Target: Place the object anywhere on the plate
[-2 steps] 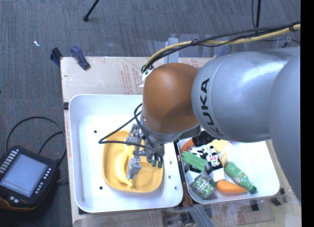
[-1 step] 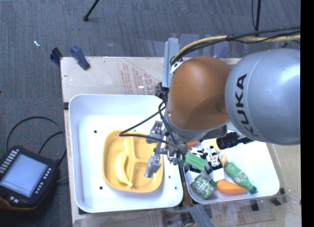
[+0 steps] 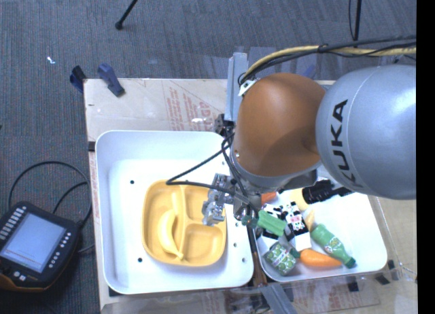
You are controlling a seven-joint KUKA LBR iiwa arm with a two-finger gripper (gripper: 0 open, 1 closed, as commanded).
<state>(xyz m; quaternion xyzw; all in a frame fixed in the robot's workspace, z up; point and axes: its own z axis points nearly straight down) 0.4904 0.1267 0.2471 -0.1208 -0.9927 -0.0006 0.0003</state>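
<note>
Black and grey, a handheld control pendant (image 3: 32, 243) lies on the floor at far left. Next comes the table (image 3: 163, 102), carrying two white bins. The left bin (image 3: 115, 170) holds a yellow divided plate (image 3: 170, 231). Over the plate's right edge hangs the claw (image 3: 216, 207); whether it is spread, pressed together or pinching anything I cannot tell. The arm (image 3: 319, 136) looms above, orange band and grey casing. The right bin (image 3: 370, 228) holds the objects: a green block (image 3: 272, 223), a cow-patterned toy (image 3: 293, 219), a green can (image 3: 281, 257), an orange carrot (image 3: 318, 258) and a green bottle (image 3: 332, 243).
</note>
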